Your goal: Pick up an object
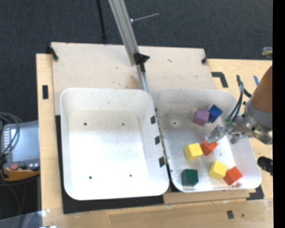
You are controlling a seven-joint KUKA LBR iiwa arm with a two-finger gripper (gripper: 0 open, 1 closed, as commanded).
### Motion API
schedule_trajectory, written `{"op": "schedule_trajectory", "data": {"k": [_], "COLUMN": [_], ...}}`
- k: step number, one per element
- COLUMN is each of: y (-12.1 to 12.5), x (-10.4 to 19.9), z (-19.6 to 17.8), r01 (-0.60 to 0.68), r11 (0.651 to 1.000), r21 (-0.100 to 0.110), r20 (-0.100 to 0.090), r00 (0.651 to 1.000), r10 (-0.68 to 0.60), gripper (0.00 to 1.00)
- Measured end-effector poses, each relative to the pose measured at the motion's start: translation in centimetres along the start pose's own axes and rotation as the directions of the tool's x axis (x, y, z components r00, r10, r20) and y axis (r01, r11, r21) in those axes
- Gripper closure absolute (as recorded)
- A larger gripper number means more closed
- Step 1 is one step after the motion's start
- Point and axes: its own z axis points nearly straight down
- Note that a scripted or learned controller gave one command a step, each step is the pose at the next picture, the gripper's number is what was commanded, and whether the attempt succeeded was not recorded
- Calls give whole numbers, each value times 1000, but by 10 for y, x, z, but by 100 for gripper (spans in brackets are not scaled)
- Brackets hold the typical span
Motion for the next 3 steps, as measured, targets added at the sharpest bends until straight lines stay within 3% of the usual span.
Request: {"op": "schedule_trajectory", "data": {"k": [1,2,3], "y": [-6,1,3], "x": [8,6,5], "z": [52,66,56], "r01": [-1,4,-3], "r11": [1000,1000,1000], "r21": [1,-25,-31], "r20": [-1,5,5], "r00": [1000,1000,1000], "r10": [1,-4,3], "gripper": [0,0,100]}}
